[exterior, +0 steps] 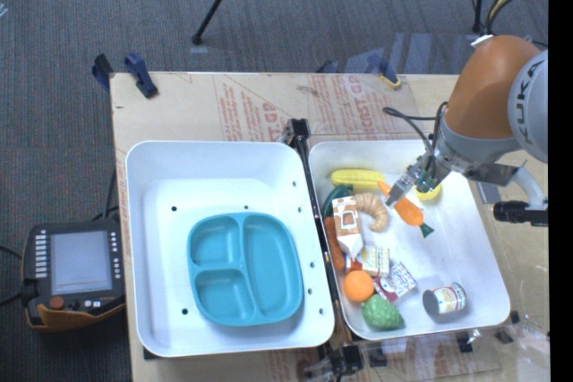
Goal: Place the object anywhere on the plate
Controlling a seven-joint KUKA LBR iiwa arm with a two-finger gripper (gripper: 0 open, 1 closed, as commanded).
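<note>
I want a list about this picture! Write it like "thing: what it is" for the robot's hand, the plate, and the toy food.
plate: blue plate with three sections, nothing on it, in the left bin
toy food: piled in the right bin
yellow toy: corn near the bin's back edge
orange toys: carrot and orange ball
green toy: bumpy lump at the front
can: lying on its side
gripper: gripper low over the carrot
task status: nothing placed on the plate yet
</note>
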